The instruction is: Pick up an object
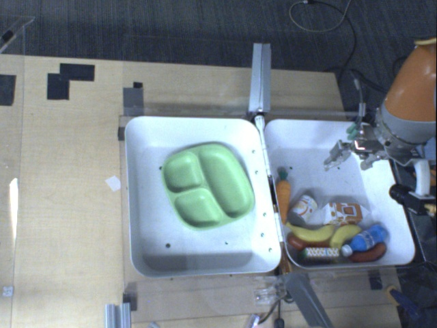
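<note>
Seemingly yellow, the curved banana [326, 235] lies among clutter.

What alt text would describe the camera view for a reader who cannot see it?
A robot arm holds its tool above the right bin, whose near end holds a banana, a carrot and a blue bottle. The left bin holds a green divided plate.

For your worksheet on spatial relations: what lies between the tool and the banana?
In the camera view, bare white bin floor separates the tool from the banana.
</note>
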`<state>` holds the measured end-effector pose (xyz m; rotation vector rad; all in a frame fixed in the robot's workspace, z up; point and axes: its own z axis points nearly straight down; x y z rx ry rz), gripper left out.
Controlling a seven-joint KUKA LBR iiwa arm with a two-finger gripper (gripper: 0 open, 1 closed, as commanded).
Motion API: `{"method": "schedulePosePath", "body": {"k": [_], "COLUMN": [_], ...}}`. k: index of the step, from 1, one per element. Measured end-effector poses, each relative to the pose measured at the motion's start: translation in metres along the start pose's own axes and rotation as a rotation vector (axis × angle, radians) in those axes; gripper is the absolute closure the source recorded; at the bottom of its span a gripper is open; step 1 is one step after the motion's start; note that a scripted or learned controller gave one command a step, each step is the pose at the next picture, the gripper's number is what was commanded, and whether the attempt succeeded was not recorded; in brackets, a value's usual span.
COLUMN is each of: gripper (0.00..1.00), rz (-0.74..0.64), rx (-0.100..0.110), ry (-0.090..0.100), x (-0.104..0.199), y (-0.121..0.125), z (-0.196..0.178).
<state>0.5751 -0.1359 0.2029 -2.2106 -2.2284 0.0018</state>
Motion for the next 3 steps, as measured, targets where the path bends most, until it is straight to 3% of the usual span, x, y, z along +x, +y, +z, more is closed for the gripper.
{"method": "schedulePosePath", "body": {"k": [1,2,3], "gripper": [0.0,0.0,1.0], "rz": [-0.001,0.092,0.081], "rx": [-0.006,-0.004,-0.006], "ry": [-0.001,-0.002,-0.005], "x": [-0.011,-0.07,-0.068], "y": [0.034,0.083,0.085], "z": [-0.017,0.02,0.011]}}
